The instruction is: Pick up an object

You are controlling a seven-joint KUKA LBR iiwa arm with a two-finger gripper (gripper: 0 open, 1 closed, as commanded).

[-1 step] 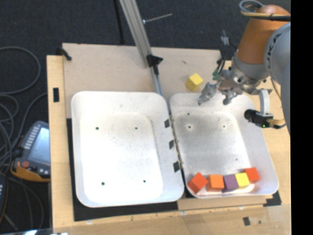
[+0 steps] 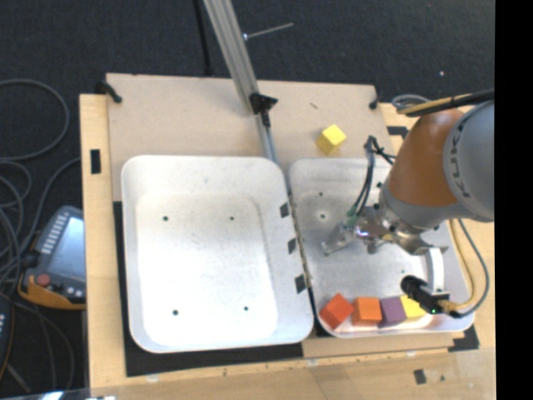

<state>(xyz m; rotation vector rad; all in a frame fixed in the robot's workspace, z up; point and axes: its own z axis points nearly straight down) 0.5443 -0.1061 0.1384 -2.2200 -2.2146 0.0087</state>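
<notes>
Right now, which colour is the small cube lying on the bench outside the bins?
Yellow cube, seen in the camera view.

Dark carpet (image 2: 100,23) surrounds the wooden bench (image 2: 183,115); black cables (image 2: 33,152) trail left.

Single fixed camera mounted above the tabletop (image 2: 208,115), looking down at a slant from the near side. The view takes in the whole board, both white bins side by side, the left bin (image 2: 208,248) and the right bin (image 2: 333,190), and a strip of dark floor at the far and left edges. The arm (image 2: 433,169) enters from the right. Distance is moderate: small blocks remain distinguishable.
</notes>
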